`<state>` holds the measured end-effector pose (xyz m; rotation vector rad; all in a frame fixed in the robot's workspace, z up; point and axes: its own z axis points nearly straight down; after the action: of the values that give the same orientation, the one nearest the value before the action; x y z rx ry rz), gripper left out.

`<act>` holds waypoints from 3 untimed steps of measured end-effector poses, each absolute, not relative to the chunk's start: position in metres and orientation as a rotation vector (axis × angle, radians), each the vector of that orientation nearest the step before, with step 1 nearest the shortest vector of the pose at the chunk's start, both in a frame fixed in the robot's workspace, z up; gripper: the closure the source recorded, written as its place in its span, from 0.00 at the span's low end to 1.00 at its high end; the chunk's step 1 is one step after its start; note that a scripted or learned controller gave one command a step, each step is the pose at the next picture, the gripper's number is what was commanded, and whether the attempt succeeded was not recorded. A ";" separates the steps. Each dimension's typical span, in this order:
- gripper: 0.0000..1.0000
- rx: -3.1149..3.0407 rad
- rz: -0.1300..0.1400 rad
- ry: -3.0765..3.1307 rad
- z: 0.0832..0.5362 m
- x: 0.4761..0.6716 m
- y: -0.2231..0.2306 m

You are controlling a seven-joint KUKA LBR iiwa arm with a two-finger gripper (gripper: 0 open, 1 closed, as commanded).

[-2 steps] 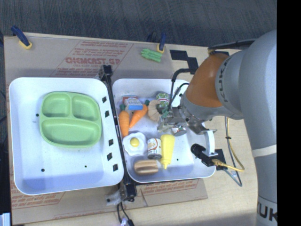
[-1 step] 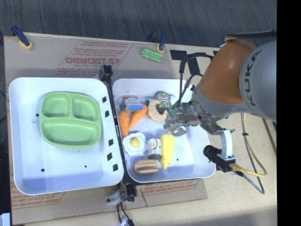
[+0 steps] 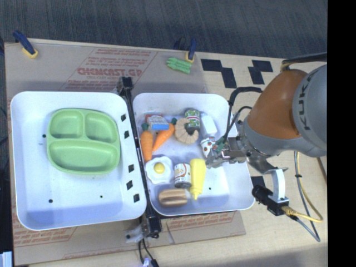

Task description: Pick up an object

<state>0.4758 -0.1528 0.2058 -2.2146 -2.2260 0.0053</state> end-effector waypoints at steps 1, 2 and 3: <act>0.00 -2.214 0.003 -2.227 0.206 0.476 -0.152; 0.00 -2.214 0.003 -2.227 0.206 0.476 -0.152; 0.00 -2.214 0.003 -2.227 0.206 0.476 -0.152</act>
<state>0.4763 -0.1520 0.2062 -2.2138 -2.2275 0.0033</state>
